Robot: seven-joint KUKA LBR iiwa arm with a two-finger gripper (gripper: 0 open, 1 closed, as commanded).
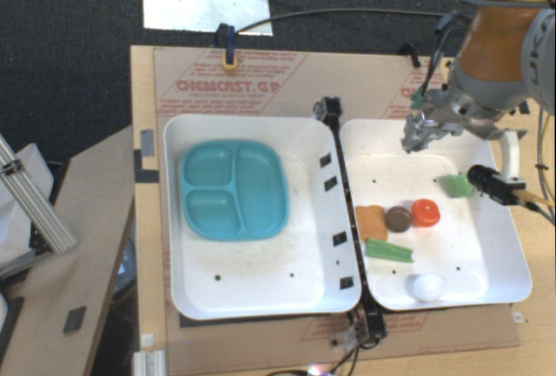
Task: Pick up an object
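Observation:
My gripper [417, 140] hangs over the back edge of the right bin [486, 274], above bare white floor, with nothing seen between its fingers. Well in front of it lie an orange-tan piece [372, 221], a brown round piece [399, 219] and a red-orange round piece [425, 212] in a row. A flat green strip [388, 251] lies just nearer the front, and a white ball [426, 286] rests by the front wall. A small green block [460, 185] sits at the right, beside a black part of the arm.
The left bin [252, 300] holds a teal divided plate [234, 189]. A black-clipped divider [343, 209] runs between the bins. Cables cross the cardboard behind the bins. The grey arm with its orange band [508, 18] stands over the right bin's back right corner.

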